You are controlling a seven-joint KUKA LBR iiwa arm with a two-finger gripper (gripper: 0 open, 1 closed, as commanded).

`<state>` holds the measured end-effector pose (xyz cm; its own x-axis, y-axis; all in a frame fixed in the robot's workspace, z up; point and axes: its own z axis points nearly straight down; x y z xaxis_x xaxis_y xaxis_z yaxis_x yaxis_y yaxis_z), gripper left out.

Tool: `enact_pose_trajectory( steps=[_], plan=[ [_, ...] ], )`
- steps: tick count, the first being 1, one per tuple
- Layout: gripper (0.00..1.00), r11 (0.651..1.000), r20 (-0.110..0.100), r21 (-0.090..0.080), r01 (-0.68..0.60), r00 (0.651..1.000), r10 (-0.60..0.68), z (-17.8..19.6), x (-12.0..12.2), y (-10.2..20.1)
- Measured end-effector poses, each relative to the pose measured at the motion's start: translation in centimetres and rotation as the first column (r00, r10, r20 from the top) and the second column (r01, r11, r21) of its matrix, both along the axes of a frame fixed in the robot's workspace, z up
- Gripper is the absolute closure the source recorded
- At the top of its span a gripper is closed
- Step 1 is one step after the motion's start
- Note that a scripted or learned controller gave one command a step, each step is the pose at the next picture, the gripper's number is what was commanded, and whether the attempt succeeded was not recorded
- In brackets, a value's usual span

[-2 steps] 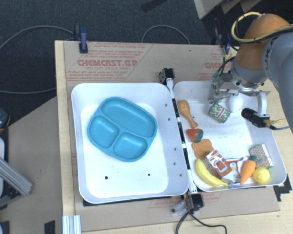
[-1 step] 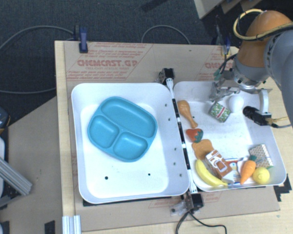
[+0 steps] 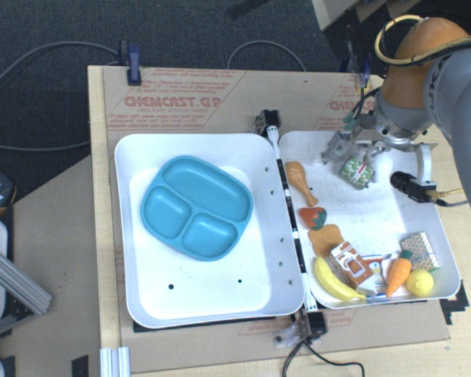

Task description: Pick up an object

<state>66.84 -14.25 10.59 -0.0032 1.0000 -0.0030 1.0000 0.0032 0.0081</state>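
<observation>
My gripper (image 3: 356, 157) hangs over the far end of the right bin (image 3: 377, 210), under the orange band of the arm. A small green and white packet (image 3: 356, 171) sits between its fingers, and they are shut on it. Nearer the front of the same bin lie a brown drumstick-shaped toy (image 3: 297, 177), a red and teal piece (image 3: 312, 217), a tan piece (image 3: 326, 238), a banana (image 3: 334, 280), a red and white box (image 3: 350, 262), a carrot (image 3: 397, 275), a lemon (image 3: 421, 283) and a checked packet (image 3: 418, 248).
A blue divided plate (image 3: 195, 206) lies in the left bin (image 3: 220, 297). A black-edged divider (image 3: 289, 210) separates the two bins. A black connector and cable (image 3: 414, 187) hang off the arm by the right bin's far right side.
</observation>
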Motion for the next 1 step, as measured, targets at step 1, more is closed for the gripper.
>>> enact_pose_trajectory(
  steps=[1],
  plan=[
    [0.0,1.0,-0.012,0.003,0.003,1.0,-0.003,-2.25,-1.11,-0.12]
  ],
)
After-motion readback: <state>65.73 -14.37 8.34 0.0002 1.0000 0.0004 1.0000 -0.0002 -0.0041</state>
